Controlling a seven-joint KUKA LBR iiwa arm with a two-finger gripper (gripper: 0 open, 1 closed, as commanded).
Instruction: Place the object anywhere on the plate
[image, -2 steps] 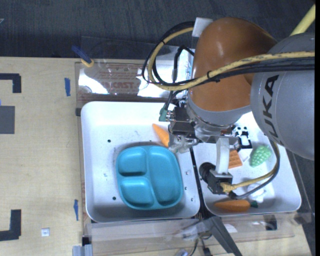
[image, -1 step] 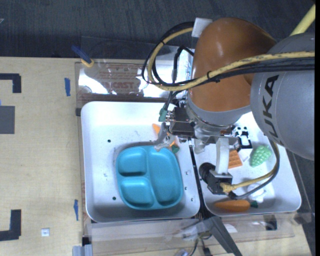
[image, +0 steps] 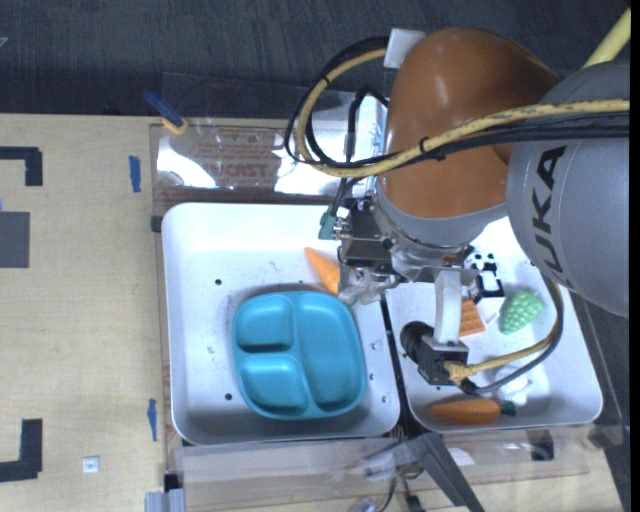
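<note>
Gripper (image: 357, 291) sits low at the inner edge of the left bin (image: 190, 300), just off the upper right corner of the blue plate (image: 300, 350), and the bulk of the wrist above it hides its tip, so you cannot tell whether it is released, clenched or carrying anything; treat the grasp as unproven. Touching or nearly touching it on the far side lies an orange wedge (image: 321, 267), resting on the bin floor just beyond the plate's rim and not on the plate. That wedge is most likely the object to place, though the slant does not settle it. If so, the step in hand is the pickup, and it wants care: the piece looks small, tapered and smooth, so come down squarely across its narrow width rather than along its length, and keep clear of the plate's raised lip, which could tip the piece or nudge the plate. Once lifted, the carry is short; any of the three compartments will do, and the large near one is the safest target. Lower before letting go, since a drop from height could bounce it out. Farther out, the right bin (image: 575, 395) holds a green bumpy piece (image: 522, 310) and an orange carrot shape (image: 465, 408); leave them alone.
</note>
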